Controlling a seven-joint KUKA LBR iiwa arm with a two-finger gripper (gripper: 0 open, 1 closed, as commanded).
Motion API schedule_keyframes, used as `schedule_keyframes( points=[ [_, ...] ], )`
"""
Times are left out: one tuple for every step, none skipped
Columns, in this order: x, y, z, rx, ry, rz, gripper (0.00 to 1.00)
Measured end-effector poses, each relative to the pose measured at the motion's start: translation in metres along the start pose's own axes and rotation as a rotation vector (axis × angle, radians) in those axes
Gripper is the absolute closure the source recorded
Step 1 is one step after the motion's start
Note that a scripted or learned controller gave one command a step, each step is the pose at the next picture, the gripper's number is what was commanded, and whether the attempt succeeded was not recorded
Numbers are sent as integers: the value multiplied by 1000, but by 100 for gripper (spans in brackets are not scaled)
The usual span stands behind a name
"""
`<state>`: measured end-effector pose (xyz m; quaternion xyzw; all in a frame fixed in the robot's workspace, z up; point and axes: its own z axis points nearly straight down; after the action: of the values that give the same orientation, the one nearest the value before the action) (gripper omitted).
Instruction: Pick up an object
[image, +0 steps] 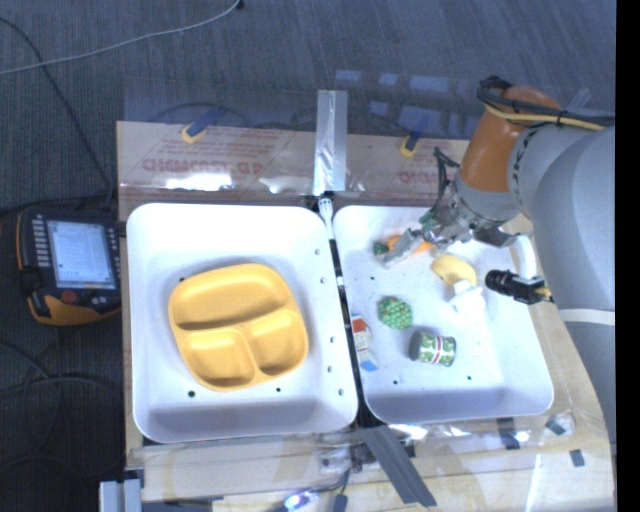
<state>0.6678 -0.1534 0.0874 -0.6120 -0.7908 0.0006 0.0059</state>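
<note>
A teach pendant (68, 262) with a lit screen lay on the carpet left of the desk (230, 155). The left bin (150, 225), smooth white plastic with rounded corners, held a yellow compartment tray (238, 324), glossy, with its long axis on a diagonal. At the left wall of the right bin (520, 395) lay a small white packet (361, 336) with red and blue marks. Beside it rested a green bumpy ball (395, 313), and near that a green-labelled can (433, 347) on its side, long axis running roughly left to right. Further back lay a small item of green, orange and grey (398, 246), elongated, pointing up toward the right. A pale yellow rounded object (455, 269) rested just above a small white piece (464, 292). The grey arm (560, 190) reached in from the right, orange band upward, wrist angled down to the bin's far right corner. The tool (440, 226) sat at the elongated item's right end; whether its fingers were apart or together could not be determined.
</note>
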Motion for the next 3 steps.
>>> schedule_keyframes(
  points=[
    [-27, -25, -1, -12, -16, -186, 0],
    [3, -1, -1, 4, -18, -275, 0],
    [42, 11, -1, -1, -15, -189, 0]
  ],
)
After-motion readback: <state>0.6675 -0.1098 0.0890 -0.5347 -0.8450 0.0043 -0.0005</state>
